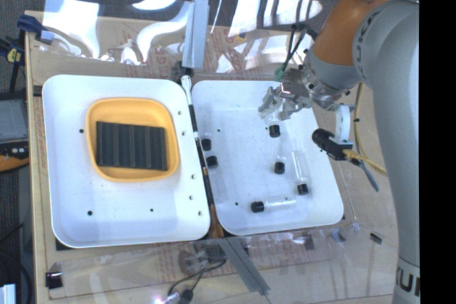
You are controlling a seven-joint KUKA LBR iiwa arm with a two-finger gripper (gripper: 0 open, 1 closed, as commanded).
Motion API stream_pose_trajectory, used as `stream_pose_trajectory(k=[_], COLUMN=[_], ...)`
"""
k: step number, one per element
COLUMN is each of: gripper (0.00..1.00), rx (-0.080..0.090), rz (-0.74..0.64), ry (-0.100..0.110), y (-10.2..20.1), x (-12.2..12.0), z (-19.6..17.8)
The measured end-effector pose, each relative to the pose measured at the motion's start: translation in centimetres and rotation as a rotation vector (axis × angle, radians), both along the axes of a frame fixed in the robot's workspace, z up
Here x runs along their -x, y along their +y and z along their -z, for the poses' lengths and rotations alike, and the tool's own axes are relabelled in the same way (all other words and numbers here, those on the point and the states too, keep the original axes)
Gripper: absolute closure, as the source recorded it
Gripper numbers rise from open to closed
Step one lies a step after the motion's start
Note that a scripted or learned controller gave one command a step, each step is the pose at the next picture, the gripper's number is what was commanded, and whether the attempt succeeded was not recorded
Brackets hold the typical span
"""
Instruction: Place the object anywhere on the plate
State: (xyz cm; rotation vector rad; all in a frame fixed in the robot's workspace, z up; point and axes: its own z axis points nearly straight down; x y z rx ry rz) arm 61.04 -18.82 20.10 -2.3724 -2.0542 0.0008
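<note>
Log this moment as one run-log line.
gripper: over right bin, upper part | vials: lying in right bin | plate: yellow, in left bin, holds dark ridged insert | placement: not yet done

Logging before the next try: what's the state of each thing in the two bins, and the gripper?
Yellow plate: flat in the left bin, dark ridged insert on it, nothing else.
Clear tubes with black caps: lying loose in the right bin, none on the plate.
Gripper: low over the right bin's upper part, nothing visibly held.
</note>
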Motion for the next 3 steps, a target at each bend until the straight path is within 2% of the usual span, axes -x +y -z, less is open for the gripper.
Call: stream_pose_trajectory(k=[1,2,3], gripper=[1.0,1.0,0.0], rx=[0.0,0.001,0.001], rz=[-0.136,-0.227,-0.226], ry=[0.003,0.003,0.003], y=[7.7,14.8,14.7], x=[5.1,5.1,5.1], z=[2.1,1.0,1.0])
